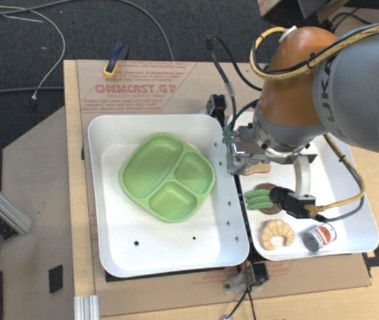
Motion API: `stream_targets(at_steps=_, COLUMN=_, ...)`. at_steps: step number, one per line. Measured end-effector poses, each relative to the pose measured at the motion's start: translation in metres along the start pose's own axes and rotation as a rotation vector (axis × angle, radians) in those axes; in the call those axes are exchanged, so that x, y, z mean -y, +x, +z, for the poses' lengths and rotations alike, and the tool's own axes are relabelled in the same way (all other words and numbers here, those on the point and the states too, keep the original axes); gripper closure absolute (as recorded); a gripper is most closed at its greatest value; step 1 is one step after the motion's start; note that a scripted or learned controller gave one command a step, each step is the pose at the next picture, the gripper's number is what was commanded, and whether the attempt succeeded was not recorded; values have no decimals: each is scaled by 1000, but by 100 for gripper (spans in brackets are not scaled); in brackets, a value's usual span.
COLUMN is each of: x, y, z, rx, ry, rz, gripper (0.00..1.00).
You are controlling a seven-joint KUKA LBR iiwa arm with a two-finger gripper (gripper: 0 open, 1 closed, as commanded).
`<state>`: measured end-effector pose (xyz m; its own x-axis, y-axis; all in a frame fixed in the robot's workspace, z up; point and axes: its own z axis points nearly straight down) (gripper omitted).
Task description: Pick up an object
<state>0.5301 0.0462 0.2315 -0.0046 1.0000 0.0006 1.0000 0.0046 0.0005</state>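
The arm (352, 92) was the biggest thing there, reaching in from the right, its orange band over the top of the right bin (350, 205). Under both bins lay a cardboard sheet (136, 89) printed in red. The left bin (176, 249) sat on the sheet's middle, touching the right bin along their shared edge. A green plate (168, 177) with three compartments lay in the middle of the left bin, turned at a slant, with nothing on it. The gripper (244, 157) hung low over the upper left corner of the right bin, just beside the shared edge. The wrist covered it from above, so I could not tell whether it was apart, together or clamped on anything. The things to pick lay in the right bin. A croissant (277, 233) sat near the front edge. A green item (258, 197) lay just above it, by the bin's left wall. A small can (319, 237) lay on its side just right of the croissant. A tan piece (261, 170) showed at the gripper's lower edge, partly hidden. A blue clip (114, 59) sat on the sheet's far edge.
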Motion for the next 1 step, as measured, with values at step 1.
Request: stream_targets(at_steps=1, x=0, y=44, z=1, rx=0, ry=0, rz=0, gripper=100)
